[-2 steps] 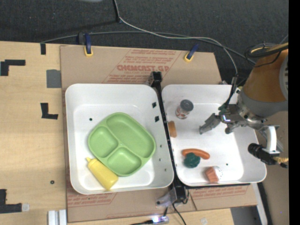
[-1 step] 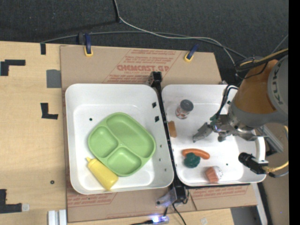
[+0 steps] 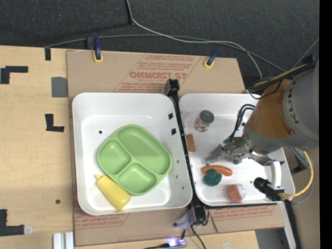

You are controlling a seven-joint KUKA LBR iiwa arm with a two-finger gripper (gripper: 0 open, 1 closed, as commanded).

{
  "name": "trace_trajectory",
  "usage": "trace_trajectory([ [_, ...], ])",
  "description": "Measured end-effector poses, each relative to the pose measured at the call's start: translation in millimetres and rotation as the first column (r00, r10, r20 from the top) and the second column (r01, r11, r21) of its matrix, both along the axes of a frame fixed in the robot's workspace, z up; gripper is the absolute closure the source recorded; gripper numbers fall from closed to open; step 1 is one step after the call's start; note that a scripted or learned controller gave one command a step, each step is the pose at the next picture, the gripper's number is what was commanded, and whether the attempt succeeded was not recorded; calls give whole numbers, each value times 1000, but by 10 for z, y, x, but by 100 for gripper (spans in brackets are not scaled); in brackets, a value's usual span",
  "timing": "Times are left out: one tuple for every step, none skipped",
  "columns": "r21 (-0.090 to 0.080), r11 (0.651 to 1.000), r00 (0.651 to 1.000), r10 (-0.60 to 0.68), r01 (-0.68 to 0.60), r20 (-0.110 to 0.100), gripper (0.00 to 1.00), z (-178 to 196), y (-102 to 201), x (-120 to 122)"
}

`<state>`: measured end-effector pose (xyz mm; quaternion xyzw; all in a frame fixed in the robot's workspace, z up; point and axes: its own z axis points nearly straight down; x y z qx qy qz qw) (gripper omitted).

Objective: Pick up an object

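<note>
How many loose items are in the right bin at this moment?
5: a jar at the back, a brown stick by the left wall, an orange sausage, a teal lump beside it, a red block in front. The arm may hide more.

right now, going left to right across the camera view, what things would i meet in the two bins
yellow bottle → green plate → small brown block → little jar → red block

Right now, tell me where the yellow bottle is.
The yellow bottle lies in the left bin's lower-left corner in the camera view, beside the green tray.
</note>
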<state>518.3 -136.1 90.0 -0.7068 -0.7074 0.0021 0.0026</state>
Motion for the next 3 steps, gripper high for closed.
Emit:
trace_trajectory([
  [1, 1000, 1000, 1, -1, 2, 100, 127, 10, 9],
  [-1, 1000, 1000, 1, -1, 9, 100, 727, 59, -39],
  [-2, 1000, 1000, 1, -1, 10, 100, 1254, 62, -32],
])
